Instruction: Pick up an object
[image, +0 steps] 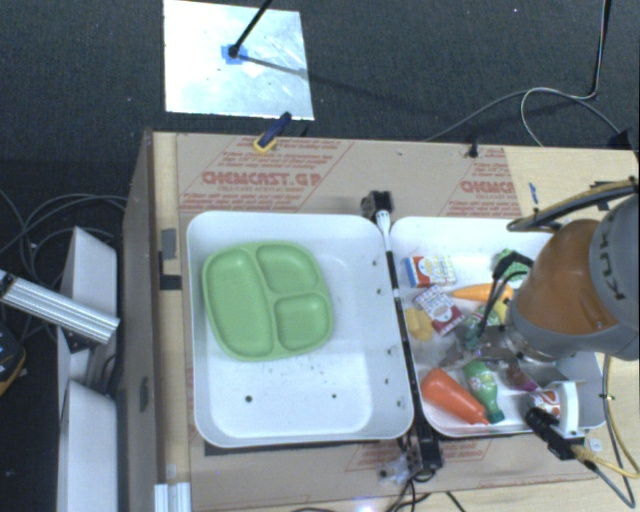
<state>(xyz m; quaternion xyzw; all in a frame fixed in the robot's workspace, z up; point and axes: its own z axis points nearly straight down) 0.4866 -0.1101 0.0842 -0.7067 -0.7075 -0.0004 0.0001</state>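
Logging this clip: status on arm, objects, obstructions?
Arm low over right bin, gripper hidden beneath it. Toy carrot and clutter loose in that bin. Green tray in left bin.

- Two white bins: the left bin (290, 420) and the right bin (450, 232).
- One green divided plate (266, 299), in the left bin.
- Two carrots: one at lower right (452, 396), one further up (472, 293).
- One green bottle (484, 388).
- Perhaps three small packets (428, 270), partly hidden under the arm.
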